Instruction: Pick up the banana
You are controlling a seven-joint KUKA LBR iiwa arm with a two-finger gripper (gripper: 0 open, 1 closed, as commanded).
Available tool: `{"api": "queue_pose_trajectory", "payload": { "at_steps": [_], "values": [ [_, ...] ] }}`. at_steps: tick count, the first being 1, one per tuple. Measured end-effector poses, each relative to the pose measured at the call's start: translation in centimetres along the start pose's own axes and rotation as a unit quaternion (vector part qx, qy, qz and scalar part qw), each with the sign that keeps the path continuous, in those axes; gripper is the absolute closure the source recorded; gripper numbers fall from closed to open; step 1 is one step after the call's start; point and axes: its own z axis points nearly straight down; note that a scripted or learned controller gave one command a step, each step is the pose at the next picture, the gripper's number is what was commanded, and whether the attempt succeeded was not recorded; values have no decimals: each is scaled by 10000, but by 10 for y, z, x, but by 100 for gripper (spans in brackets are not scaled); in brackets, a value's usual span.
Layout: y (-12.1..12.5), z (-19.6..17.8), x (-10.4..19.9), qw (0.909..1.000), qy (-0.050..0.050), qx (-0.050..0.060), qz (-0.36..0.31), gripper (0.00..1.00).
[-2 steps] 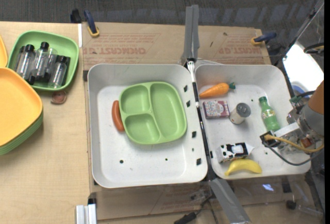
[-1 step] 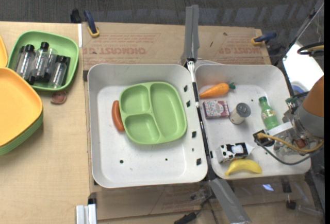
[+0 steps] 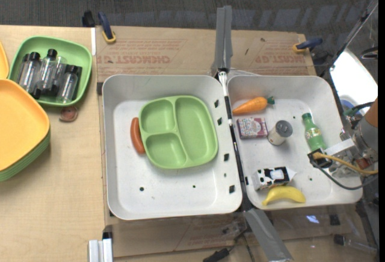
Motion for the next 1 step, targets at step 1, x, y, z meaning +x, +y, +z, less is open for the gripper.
{"api": "queue_pose_trajectory", "payload": {
  "at_steps": [1],
  "values": [
    [-1, 9, 0, 9999, -7, 6, -111, 100]
  ]
}}
